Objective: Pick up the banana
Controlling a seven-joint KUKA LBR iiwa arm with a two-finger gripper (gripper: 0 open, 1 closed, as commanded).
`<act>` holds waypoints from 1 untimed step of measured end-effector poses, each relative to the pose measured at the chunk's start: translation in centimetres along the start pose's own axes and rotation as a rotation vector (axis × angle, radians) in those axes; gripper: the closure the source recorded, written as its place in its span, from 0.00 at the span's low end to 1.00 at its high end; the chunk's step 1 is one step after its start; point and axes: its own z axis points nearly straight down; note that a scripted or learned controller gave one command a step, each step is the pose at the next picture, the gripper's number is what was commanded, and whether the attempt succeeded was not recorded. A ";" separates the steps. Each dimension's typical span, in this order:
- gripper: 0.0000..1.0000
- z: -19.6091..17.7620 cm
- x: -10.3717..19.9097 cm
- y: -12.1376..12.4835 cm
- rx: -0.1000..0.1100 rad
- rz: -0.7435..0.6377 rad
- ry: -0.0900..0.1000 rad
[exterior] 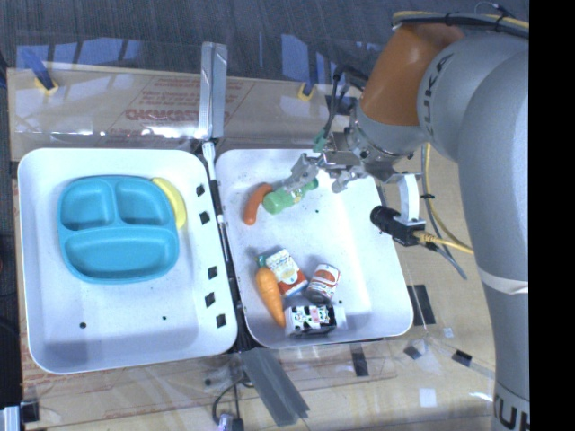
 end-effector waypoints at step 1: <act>0.00 2.4 7.2 -3.1 0.001 -0.081 -0.001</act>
